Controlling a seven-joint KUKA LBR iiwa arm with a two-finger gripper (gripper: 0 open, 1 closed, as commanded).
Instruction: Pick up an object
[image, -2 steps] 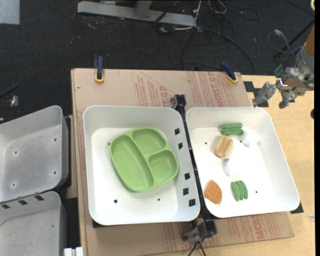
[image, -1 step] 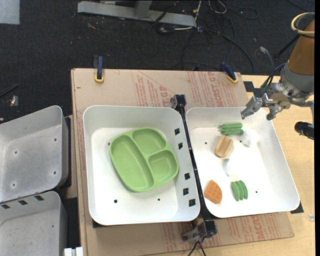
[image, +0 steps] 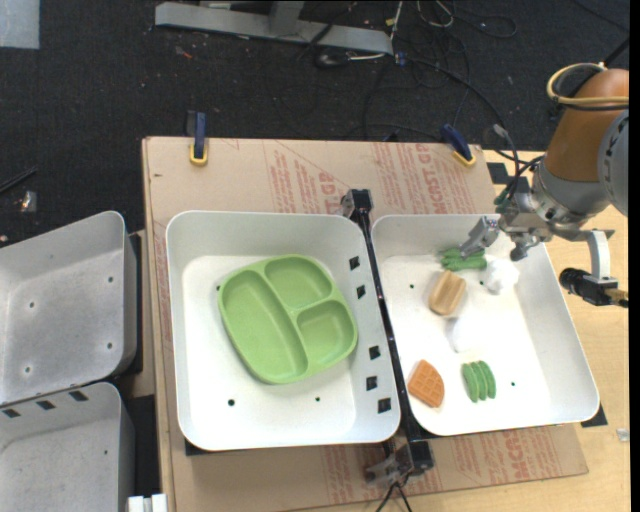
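From the right, the grey arm with its orange band leans over the right bin (image: 560, 330), its gripper (image: 487, 238) low at the far edge, just above a green toy (image: 462, 260); its grip cannot be told. That bin holds four items: green toy, tan block (image: 447, 293), orange waffle piece (image: 427, 383), green ridged piece (image: 479, 380). The left bin (image: 200, 300) holds one green divided plate (image: 287, 318).
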